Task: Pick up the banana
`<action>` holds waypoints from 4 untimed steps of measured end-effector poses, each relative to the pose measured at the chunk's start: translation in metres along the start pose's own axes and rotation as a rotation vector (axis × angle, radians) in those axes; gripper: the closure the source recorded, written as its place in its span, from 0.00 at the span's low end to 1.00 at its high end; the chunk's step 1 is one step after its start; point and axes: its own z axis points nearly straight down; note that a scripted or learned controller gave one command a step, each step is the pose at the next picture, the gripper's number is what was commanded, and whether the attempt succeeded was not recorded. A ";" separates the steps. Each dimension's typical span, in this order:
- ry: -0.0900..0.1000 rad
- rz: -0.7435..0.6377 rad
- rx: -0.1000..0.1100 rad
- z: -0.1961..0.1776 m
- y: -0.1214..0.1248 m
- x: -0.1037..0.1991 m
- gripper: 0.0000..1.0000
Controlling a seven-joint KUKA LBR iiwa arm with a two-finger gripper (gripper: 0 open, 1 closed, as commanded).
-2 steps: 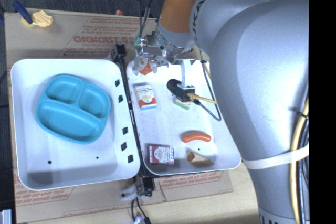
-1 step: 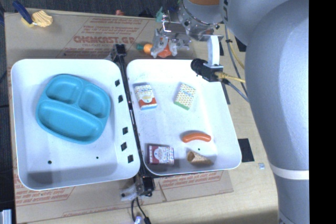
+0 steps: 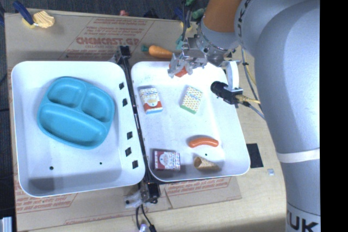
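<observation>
My gripper [image 3: 181, 67] hangs over the back edge of the right bin [image 3: 234, 133], pointing down near its far left part. A small red thing [image 3: 181, 72] shows just under the gripper, mostly hidden by it. An orange carrot-like piece [image 3: 159, 51] lies on the cardboard just behind the bin, left of the gripper. A pale yellow object [image 3: 44, 20] rests at the far left back corner of the cardboard, beside a blue clip [image 3: 23, 11]; it is too small to tell what it is.
The right bin holds a small white box [image 3: 150, 99], a green-patterned packet [image 3: 191, 99], an orange sausage [image 3: 203, 142], a dark red box [image 3: 166, 160] and a tan wedge [image 3: 205, 163]. A blue divided plate [image 3: 76, 111] lies in the left bin [image 3: 22, 133].
</observation>
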 end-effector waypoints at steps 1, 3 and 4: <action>0.001 -0.020 -0.002 0.016 -0.034 0.061 1.00; -0.001 -0.574 -0.004 -0.155 -0.125 0.075 1.00; -0.003 -0.756 -0.005 -0.011 -0.166 0.117 1.00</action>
